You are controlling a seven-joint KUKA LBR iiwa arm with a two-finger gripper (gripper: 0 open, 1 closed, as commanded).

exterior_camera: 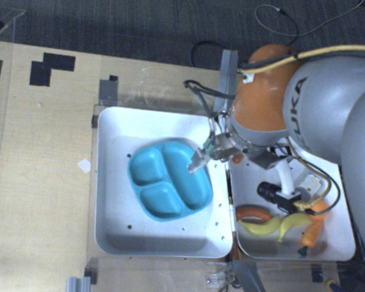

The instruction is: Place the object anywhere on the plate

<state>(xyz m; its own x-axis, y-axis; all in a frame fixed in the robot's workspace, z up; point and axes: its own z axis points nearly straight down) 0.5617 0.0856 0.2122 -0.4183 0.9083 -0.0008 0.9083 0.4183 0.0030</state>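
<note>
1. The gripper (200,159) hangs over the right edge of the blue plate (165,201), above its upper-right compartment. I can't tell whether it's apart or together, or whether anything is in it. It's too small, and there's glare off the metal.
2. The plate sits in the left bin (113,187). It has three compartments and I see nothing in any of them.
3. The task doesn't name the object. The loose candidates all lie toward the front of the right bin (344,249): a banana (270,226), a carrot (313,233) and a red-brown oval piece (253,212). My read is that the object is over there and not on the plate yet.
4. Handling is a guess. They look like toy food: light, stiff, smooth-skinned, a bit slippery, not fragile.
   - Banana: take it across the middle of the curve.
   - Carrot: take it mid-body, not at the taper.
   - Oval piece: take it across its short side.
5. Clutter: the banana touches the oval piece and lies just beside the carrot. All three are packed near the bin's front wall, so there's little room to come down around any one of them.
6. In the way:
   - The walls between the two bins need clearing on transfer.
   - The arm (337,104) overhangs much of the right bin.
   - The plate's dividers are raised, so a dropped piece may rock on one. Anywhere on the plate counts, though.
</note>
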